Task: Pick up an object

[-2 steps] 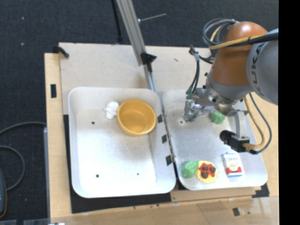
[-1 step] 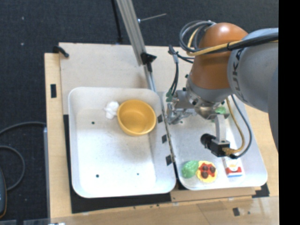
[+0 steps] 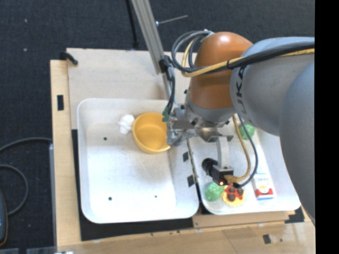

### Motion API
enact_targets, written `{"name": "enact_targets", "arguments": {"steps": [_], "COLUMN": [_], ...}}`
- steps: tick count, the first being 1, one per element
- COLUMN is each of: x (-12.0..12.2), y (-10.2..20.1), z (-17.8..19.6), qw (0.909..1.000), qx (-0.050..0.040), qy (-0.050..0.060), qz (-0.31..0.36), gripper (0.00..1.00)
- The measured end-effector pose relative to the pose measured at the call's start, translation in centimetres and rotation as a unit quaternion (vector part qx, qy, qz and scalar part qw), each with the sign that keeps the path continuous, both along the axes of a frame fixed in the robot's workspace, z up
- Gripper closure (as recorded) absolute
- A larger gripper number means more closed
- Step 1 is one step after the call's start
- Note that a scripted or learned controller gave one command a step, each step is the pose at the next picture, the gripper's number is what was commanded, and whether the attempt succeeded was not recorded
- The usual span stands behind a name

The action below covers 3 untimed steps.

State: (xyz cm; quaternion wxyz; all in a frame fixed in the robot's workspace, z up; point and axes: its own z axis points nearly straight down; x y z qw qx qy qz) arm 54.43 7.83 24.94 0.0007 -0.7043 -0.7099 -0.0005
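Note:
A yellow bowl (image 3: 149, 133) lies in the left bin (image 3: 127, 194), up against the bin's right wall. My gripper (image 3: 175, 132) hangs below the orange wrist band, right at the bowl's right rim and over the divide between the two bins. The wrist body hides where the gripper meets the rim. A small white object (image 3: 126, 123) lies just left of the bowl, touching it.
The right bin (image 3: 280, 197) holds a green object (image 3: 213, 191), a red and yellow object (image 3: 233, 194) and a small white, red and blue box (image 3: 263, 188) near its front edge. Another green object (image 3: 246, 130) peeks out behind the arm. A metal post (image 3: 149, 28) rises behind the bins.

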Motion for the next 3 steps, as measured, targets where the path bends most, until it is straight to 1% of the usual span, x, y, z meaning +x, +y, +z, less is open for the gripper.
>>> {"name": "enact_targets", "arguments": {"steps": [1,2,3], "x": [0.1,-0.9,-0.9], "y": [1.1,1.1,1.1], "z": [-1.1,0.2,0.1], "qw": [1.0,1.0,1.0], "qx": [-0.0011,0.0001,0.0005], "qy": [0.002,0.001,0.001], "qz": [-0.002,-0.002,-0.003], "gripper": [1.0,1.0,0.0]}}
